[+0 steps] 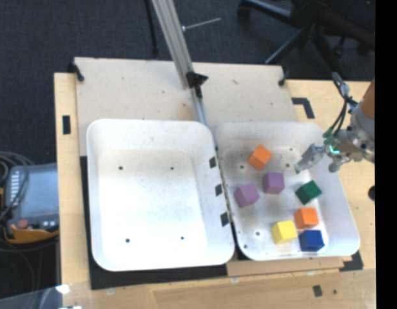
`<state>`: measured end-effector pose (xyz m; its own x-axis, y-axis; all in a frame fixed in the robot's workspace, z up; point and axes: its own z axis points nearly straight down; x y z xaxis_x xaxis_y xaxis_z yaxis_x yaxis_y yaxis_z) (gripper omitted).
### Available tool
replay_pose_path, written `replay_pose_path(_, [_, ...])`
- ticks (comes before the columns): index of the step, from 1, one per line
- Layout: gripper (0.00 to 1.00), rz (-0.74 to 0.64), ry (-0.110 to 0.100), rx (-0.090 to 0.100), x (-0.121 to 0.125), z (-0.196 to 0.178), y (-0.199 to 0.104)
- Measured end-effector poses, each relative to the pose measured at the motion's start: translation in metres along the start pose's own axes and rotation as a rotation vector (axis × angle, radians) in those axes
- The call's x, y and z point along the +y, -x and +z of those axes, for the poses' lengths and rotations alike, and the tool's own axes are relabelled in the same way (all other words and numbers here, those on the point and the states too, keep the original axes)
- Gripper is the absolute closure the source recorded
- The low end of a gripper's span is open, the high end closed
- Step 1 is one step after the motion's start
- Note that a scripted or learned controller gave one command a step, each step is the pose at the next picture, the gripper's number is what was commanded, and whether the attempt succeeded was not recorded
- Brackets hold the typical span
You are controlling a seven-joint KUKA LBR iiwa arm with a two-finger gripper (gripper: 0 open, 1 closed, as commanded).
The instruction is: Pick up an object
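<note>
in the camera view we see the gripper (321, 159) hanging over the right bin (250, 134), fingers spread with nothing between them, above and just beside the green cube (308, 191); we judge this the approach step, nothing picked yet; next calls for lowering squarely over one cube, clear of the purple cube (272, 183) and orange cube (306, 217); most of the arm is cut off at right, and fingertip height is hard to judge.

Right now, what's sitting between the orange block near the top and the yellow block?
In the camera view, two purple blocks sit between the upper orange block and the yellow block, in the right bin.
</note>
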<state>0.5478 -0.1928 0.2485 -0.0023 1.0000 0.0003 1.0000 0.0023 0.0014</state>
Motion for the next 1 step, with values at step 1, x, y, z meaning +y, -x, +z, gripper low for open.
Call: replay_pose_path(1, [0.00, 0.003, -0.006, -0.001, 0.0061, 0.0605, 0.0013])
